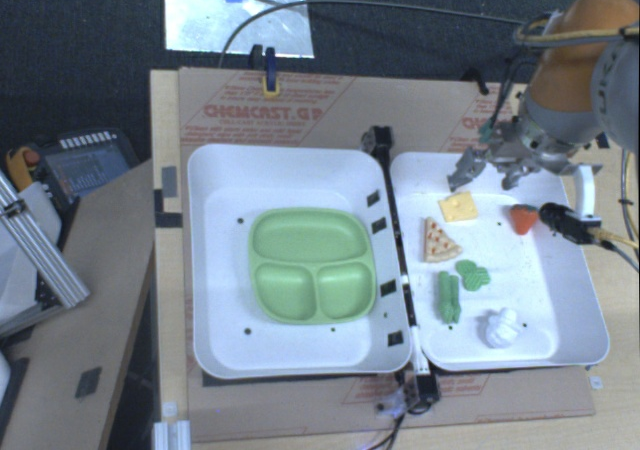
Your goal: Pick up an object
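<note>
The right bin (570, 338) holds several toy foods: a yellow cheese wedge (459, 207), a pizza slice (437, 238), a red piece (524, 220), a green broccoli floret (473, 275), a green pod (448, 296) and a white lump (501, 328). My gripper (489, 174) hangs over the far edge of this bin, just beyond the cheese wedge. It is open, its two fingers spread apart with nothing between them. The grey and orange arm reaches in from the upper right.
The left bin (215, 238) carries a green divided plate (307, 266). A black divider (392, 248) runs between the bins. A black fitting with cable (565, 221) sticks out beside the red piece. A keypad device (85, 170) and metal rail (40, 248) lie left of the bench.
</note>
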`<state>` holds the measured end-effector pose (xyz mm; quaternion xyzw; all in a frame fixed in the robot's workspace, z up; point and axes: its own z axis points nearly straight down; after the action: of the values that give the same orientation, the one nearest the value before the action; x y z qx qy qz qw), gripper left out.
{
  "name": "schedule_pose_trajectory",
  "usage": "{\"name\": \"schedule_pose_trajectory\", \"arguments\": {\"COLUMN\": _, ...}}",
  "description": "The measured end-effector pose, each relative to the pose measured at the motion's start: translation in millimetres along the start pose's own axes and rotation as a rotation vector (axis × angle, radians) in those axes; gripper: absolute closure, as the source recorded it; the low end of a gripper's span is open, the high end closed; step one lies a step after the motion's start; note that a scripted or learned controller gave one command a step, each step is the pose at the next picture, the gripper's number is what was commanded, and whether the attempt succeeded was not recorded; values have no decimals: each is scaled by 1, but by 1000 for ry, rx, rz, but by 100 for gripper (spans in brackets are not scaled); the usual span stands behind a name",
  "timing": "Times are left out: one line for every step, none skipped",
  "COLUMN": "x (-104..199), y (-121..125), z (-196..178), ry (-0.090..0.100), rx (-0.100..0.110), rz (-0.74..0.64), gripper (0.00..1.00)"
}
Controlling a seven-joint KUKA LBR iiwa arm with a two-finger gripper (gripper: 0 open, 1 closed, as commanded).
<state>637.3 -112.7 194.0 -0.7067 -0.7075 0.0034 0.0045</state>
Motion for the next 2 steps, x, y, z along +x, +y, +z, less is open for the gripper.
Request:
{"name": "schedule_pose_trajectory", "arguments": {"x": 0, "y": 3, "z": -8, "ry": -2, "rx": -12, "rz": -2, "gripper": 0}}
{"name": "schedule_pose_trajectory", "arguments": {"x": 6, "y": 4, "z": 54, "ry": -1, "rx": -9, "rz": -4, "gripper": 0}}
